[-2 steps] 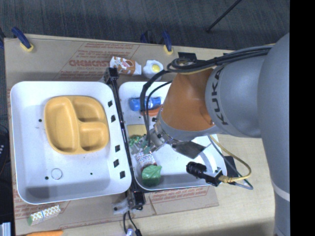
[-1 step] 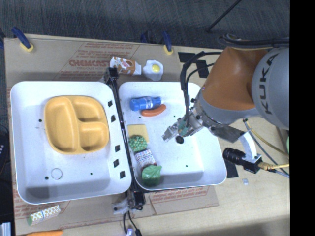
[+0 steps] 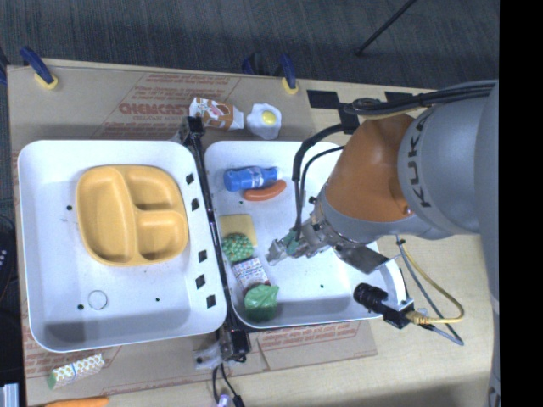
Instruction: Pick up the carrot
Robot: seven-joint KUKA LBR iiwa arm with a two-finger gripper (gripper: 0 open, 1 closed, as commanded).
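Observation:
The carrot (image 3: 265, 192), a short orange piece, lies in the right bin (image 3: 339, 308) near its far side, just below a blue bottle (image 3: 249, 178). My gripper (image 3: 285, 247) hangs over the middle of the right bin, about a hand's width nearer the front than the carrot and slightly to its right. It is apart from the carrot. The bulky grey and orange arm (image 3: 382, 181) covers the bin's right part.
The right bin's left side holds a yellow block (image 3: 237, 225), a green netted item (image 3: 237, 246), a white packet (image 3: 250, 271) and a green leafy item (image 3: 260, 299). A yellow divided plate (image 3: 131, 212) sits in the left bin (image 3: 51, 312). A small carton (image 3: 214, 113) and a yellow-white toy (image 3: 265, 119) rest behind the bins.

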